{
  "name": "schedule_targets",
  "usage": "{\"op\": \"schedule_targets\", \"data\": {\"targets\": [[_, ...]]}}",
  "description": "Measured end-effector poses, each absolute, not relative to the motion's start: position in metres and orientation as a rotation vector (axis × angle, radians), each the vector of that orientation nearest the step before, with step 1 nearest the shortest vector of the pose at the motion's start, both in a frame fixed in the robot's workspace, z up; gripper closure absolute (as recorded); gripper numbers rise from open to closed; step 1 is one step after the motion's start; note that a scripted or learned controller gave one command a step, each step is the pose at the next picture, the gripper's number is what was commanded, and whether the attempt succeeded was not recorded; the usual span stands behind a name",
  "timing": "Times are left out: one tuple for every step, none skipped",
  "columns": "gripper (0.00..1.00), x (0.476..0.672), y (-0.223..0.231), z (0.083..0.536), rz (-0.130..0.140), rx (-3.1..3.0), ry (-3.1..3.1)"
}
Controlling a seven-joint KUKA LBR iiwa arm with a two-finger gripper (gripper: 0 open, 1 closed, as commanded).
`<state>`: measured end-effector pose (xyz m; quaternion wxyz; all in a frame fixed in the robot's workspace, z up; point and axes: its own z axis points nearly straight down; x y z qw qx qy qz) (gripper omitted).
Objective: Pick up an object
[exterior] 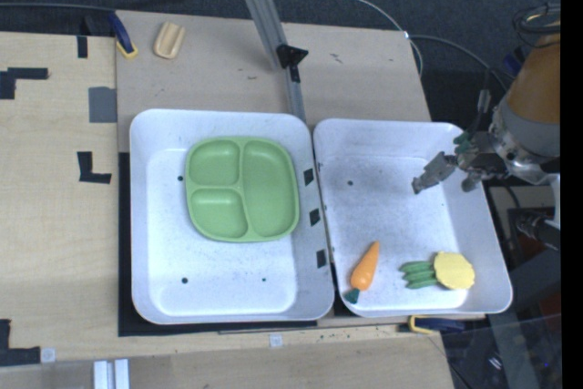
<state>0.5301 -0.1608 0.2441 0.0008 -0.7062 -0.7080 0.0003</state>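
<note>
Nearest the camera, along the near wall of the right bin [474, 223], lie the things the arm could take: a toy carrot [365, 265] resting tilted at the bin's near left corner, its green stem end down by the rim, and to its right a yellow toy flower [454, 270] with a green stalk [419, 273] pointing left toward the carrot. The flower and the carrot are near each other but apart, and all of them sit flat on the bin floor, so nothing has been lifted yet. In the left bin [150, 223], a little farther back, a green divided plate [242, 189] lies flat with nothing in its three compartments. Farther back again, over the right bin's right side, the gripper [448, 170] hangs at the end of the grey arm, its two dark fingers spread apart with nothing between them, and well apart from the toys at the near wall. Judged from this, the task is at its start: the reach, the descent, the closing and the lift are all left to do. Beyond the bins, on the far bench, a small tan block [168, 40] lies beside a yellow-and-blue clip [123, 35], and a grey metal post [260, 0] slants up from between the bins.
</note>
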Motion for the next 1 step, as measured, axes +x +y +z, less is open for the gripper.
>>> {"op": "schedule_targets", "data": {"targets": [[0.0,0.53,-0.1609,0.2441,0.001,-2.218,-2.223]]}}
